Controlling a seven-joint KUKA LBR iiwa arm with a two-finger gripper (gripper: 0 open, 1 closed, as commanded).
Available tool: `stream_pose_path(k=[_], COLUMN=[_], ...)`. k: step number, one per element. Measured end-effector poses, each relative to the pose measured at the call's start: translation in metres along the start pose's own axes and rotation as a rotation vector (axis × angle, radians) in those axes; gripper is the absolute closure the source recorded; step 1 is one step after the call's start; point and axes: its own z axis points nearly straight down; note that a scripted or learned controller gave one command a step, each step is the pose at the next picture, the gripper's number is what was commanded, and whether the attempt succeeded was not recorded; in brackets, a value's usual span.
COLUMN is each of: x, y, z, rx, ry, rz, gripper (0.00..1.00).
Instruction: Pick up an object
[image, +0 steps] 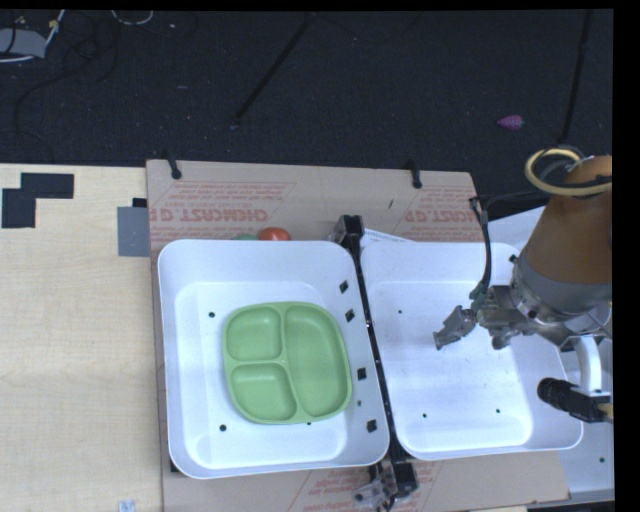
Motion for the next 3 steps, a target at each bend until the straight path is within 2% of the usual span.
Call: stream_pose_path(k=[1, 3], x=[0.000, 0.004], y=[0.002, 0.003], z=[-0.006, 0.082], rx=[-0.011, -0.007], ry=[-0.001, 0.000], rz=[-0.002, -0.001], gripper=[0.00, 0.00])
